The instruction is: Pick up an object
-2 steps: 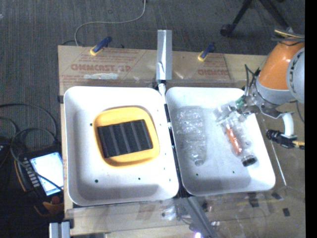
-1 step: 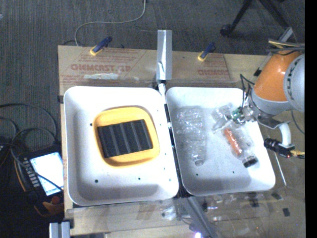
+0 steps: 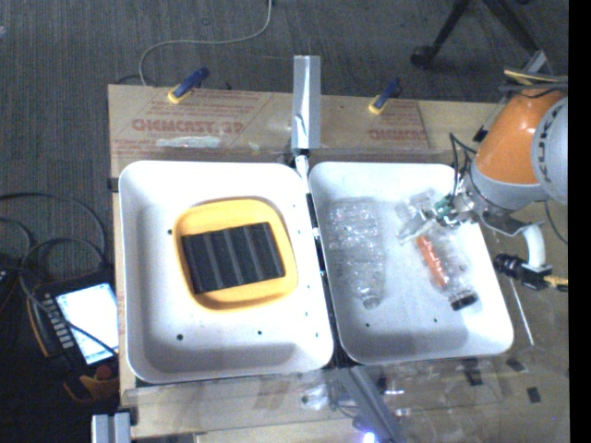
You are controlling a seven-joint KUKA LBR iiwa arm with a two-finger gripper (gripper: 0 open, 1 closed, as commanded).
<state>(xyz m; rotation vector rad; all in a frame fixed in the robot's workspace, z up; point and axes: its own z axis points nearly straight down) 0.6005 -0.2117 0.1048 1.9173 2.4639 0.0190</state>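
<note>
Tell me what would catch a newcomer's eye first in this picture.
The yellow tray with black slats stands out most, lying in the middle of the left white bin. Next comes the arm's bright orange band at the right edge, above the right white bin. In that bin lie a clear plastic bottle on its left side and a clear bottle with an orange label towards its right.

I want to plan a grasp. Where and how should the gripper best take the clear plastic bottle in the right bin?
Probably across the middle of the clear plastic bottle, coming straight down. It lies flat on its side, long axis running up and down the view, apart from the bin walls, so fingers could close across its narrow width.
</note>
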